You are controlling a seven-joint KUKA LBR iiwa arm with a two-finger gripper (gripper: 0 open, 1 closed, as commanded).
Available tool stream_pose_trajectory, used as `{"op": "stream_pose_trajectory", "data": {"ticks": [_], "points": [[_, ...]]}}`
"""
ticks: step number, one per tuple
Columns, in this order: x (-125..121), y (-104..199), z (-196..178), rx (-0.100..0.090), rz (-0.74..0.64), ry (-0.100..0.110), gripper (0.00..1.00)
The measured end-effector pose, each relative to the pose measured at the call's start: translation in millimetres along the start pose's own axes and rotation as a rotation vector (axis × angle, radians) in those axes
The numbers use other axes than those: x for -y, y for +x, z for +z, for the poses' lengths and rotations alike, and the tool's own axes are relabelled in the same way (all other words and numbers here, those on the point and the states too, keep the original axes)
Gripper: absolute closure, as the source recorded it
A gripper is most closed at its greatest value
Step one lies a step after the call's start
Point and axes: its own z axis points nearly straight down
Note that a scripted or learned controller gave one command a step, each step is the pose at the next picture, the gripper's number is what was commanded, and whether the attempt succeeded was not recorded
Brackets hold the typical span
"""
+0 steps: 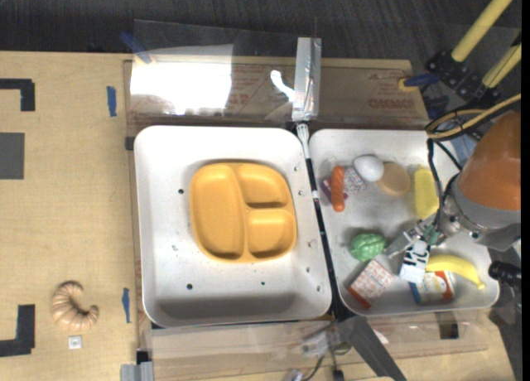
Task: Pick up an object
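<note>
Jaws (416, 238): low in right bin (331, 143), state not discernible, beside small carton (414, 262). Near: banana (457, 269), packet (372, 280), green item (367, 245). Far: carrot (337, 188), egg (368, 167). Left bin (157, 222): yellow divided plate (243, 209). Desk (50, 230), near left: croissant (73, 304).

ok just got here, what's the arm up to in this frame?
The arm's gripper is down in the right bin, among a clutter of small items: a banana, a green broccoli-like piece, a white egg, an orange carrot-like piece and some small packets. Whether it holds anything can't be told from here. The left bin holds a yellow divided plate. A croissant-like toy lies on the bench outside the bins.
</note>
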Motion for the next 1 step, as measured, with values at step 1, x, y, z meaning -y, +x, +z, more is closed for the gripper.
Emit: {"op": "stream_pose_trajectory", "data": {"ticks": [1], "points": [[-25.5,7.3,3.9,-0.007,0.115,0.009,0.0]]}}
